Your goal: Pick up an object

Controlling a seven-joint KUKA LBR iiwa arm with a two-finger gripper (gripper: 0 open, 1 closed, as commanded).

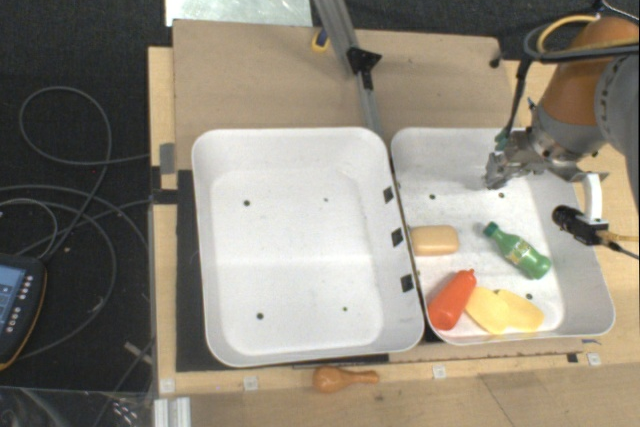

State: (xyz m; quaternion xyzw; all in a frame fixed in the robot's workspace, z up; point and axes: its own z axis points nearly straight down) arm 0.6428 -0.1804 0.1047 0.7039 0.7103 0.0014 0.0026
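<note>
The right bin [420, 155] holds a tan block [435, 240], a green bottle [518, 250], a red-orange bottle [452, 298] and a yellow piece [505, 311], all in its near half. My gripper [499, 173] hangs over the bin's far right part, well above and behind the green bottle. Nothing shows between its fingertips. Their spacing is too small to make out.
The left bin [295, 245] sits beside the right one with black clips along the shared edge. A slanted metal pole [335, 0] crosses the bench's back. An orange-brown object [345, 377] lies on the bench's front edge, outside the bins.
</note>
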